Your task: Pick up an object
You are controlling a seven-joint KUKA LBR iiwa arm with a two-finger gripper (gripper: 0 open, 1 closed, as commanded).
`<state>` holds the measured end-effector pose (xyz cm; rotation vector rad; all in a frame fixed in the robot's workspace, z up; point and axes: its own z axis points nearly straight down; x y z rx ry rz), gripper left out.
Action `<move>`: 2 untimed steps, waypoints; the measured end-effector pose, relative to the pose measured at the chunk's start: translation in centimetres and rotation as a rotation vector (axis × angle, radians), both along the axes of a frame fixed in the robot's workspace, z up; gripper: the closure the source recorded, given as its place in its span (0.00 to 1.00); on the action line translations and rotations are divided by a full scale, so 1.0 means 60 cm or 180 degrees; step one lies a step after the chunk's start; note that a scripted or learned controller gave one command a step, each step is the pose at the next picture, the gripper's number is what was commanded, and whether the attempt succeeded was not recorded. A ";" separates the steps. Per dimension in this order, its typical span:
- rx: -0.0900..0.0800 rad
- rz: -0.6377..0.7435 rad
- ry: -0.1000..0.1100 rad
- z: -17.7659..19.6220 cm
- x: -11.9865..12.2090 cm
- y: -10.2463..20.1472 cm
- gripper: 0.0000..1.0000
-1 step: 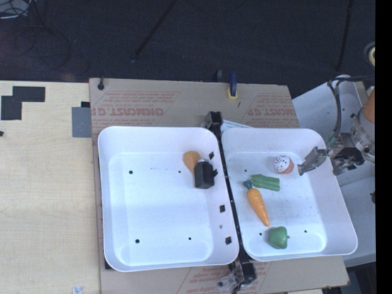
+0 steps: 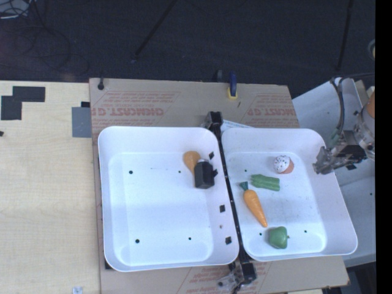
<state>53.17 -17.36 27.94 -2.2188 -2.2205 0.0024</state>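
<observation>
In the right bin [image 2: 331,188] lie an orange carrot [image 2: 255,207] with a green top, a green pepper [image 2: 278,237] near the front, a green cucumber-like piece [image 2: 266,182], and a white speckled egg-like ball [image 2: 282,163]. The left bin [image 2: 122,164] holds an orange lump [image 2: 192,160] and a black block [image 2: 204,175] close to the divider. My gripper [image 2: 326,162] hovers at the right bin's right rim, apart from all the objects; nothing shows between its fingers.
The two white bins rest on a cardboard sheet [image 2: 153,106] over a pale wooden bench [image 2: 43,195]. A black clip [image 2: 214,119] joins the bins at the back. A blue and yellow clamp [image 2: 233,86] stands at the cardboard's far edge.
</observation>
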 end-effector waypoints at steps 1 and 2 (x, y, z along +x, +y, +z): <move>0.0005 0.0026 -0.0013 0.039 0.008 0.135 1.00; 0.0005 0.0028 -0.0011 0.083 0.015 0.266 1.00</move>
